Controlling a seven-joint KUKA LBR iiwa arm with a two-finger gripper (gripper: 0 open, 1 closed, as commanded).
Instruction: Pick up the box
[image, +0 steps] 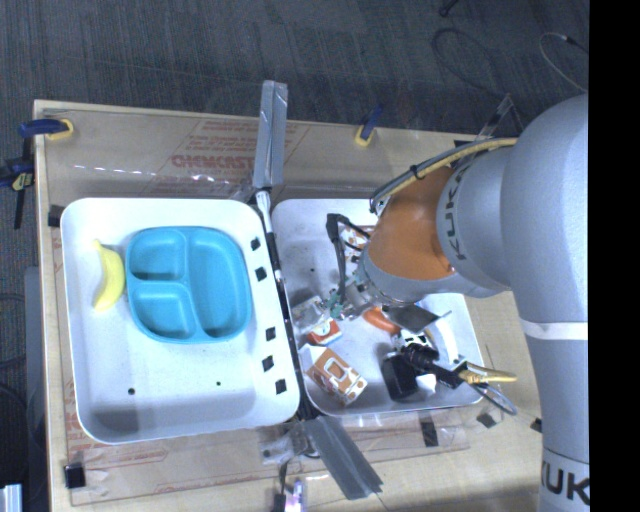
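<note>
The box (336, 375) is small, orange-brown with white patterns, and lies tilted near the front edge of the right bin (300, 225). My gripper (327, 308) hangs low over the middle-left of that bin, just behind the box and apart from it. The grey arm with its orange band (410, 235) covers much of the bin's right half. Nothing shows as lifted off the bin floor.
An orange object (380, 320) and a small red-and-white item (322, 330) lie close to the gripper. The left bin (150, 400) holds a blue divided tray (190, 282) and a banana (108, 278). A raised divider (280, 330) separates the bins.
</note>
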